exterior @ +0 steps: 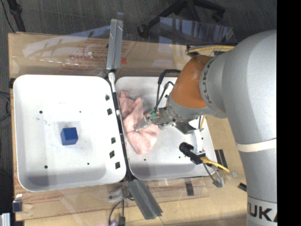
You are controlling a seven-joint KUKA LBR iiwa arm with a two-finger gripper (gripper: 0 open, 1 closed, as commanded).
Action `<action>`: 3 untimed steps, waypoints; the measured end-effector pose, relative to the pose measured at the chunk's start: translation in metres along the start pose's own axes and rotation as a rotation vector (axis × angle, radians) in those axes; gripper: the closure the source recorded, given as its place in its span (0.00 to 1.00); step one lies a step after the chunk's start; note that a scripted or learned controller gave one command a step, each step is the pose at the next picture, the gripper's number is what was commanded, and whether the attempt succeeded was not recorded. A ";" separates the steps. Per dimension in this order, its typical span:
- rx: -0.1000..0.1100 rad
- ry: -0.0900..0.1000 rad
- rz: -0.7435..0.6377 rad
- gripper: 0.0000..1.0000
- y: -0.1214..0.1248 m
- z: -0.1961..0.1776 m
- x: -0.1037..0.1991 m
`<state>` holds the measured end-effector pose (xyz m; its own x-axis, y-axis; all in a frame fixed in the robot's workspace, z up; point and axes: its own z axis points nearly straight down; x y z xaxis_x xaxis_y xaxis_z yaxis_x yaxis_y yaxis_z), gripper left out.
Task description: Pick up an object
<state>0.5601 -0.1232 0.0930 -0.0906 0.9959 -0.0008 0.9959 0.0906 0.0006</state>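
Pink cloth (pixel 135 122) lies crumpled in the right bin (pixel 162 171), against its left wall. The gripper (pixel 149 120) sits at the cloth's right edge; whether it clenches the fabric cannot be told. A blue cube (pixel 69 135) rests in the left bin (pixel 28 164).

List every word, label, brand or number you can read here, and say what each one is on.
"KUK": white letters on the grey base of the arm, cut off at the frame's edge.
Faint reddish print on the cardboard behind the bins: too blurred to read.
No readable text on the blue cube or pink cloth.
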 end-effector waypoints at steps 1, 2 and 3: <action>0.002 0.005 -0.006 1.00 0.002 -0.009 0.002; 0.007 0.003 -0.186 1.00 0.027 -0.070 0.003; 0.008 0.001 -0.063 1.00 0.085 -0.120 0.067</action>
<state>0.6385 -0.0483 0.2126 -0.1526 0.9883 0.0007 0.9883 0.1526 -0.0077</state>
